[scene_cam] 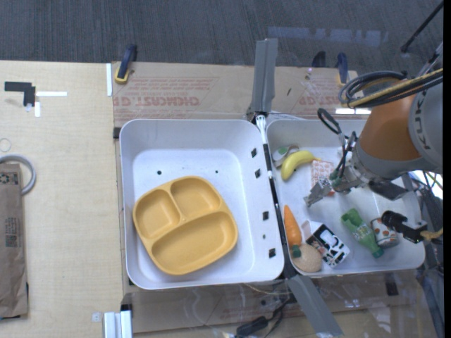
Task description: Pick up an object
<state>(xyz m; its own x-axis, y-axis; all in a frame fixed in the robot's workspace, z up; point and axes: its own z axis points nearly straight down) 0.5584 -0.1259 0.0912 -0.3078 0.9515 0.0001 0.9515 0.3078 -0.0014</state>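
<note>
- A brown paper bag [10, 238] lies at the far left of the bench, well apart from the left bin [134, 210]; a grey ring [27, 173] sits just above it
- The left bin, white and shallow, holds a yellow tray [185, 224] with three compartments, set toward its lower half
- A grey divider [265, 83] rises where the left bin meets the right bin [405, 259]
- Just right of that divider lies a yellow banana [296, 162], curved, green at its tip; below it an orange carrot [292, 225], slim and pointed; below that a tan round piece [307, 258]
- A black-and-white patterned item [330, 245] lies beside the carrot
- The gripper [320, 191] hangs over the right bin's middle, right of the banana; I cannot tell whether the claw is released or clenched
- A green bottle [362, 232] and a small brown can [384, 232] lie farther right
</note>
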